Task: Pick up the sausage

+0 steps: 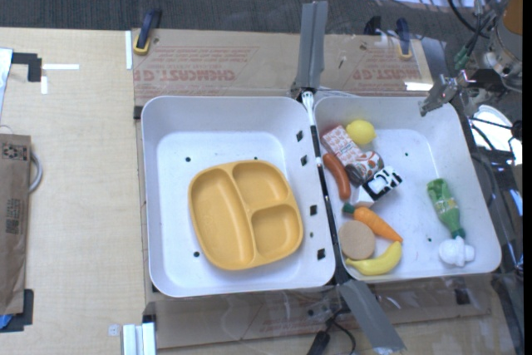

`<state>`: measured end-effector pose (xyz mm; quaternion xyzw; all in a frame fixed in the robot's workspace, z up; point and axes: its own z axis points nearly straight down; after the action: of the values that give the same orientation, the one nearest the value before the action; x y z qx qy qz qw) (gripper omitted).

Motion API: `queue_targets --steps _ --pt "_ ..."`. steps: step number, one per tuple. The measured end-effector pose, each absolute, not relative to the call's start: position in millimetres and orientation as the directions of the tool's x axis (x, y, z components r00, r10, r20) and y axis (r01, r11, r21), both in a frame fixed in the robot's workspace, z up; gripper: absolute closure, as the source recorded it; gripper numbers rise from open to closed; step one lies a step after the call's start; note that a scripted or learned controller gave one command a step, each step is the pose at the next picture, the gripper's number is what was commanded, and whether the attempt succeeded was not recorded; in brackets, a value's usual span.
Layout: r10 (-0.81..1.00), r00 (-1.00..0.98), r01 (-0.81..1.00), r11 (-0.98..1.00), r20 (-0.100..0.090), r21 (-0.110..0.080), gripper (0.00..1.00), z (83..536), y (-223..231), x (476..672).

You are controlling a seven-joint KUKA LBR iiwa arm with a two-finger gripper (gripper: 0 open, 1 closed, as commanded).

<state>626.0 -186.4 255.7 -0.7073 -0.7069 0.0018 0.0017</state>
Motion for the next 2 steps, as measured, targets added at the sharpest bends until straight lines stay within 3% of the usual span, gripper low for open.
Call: queue_targets --steps 1,2 --pt "0.998 -0.055 0.998 0.055 -0.001 -0.004 0.0 343.7 -70.9 659.9" --pt "0.951 0.31 0.951 -0.31 -0.005 -0.006 0.0 438.3 -19.1 651.7"
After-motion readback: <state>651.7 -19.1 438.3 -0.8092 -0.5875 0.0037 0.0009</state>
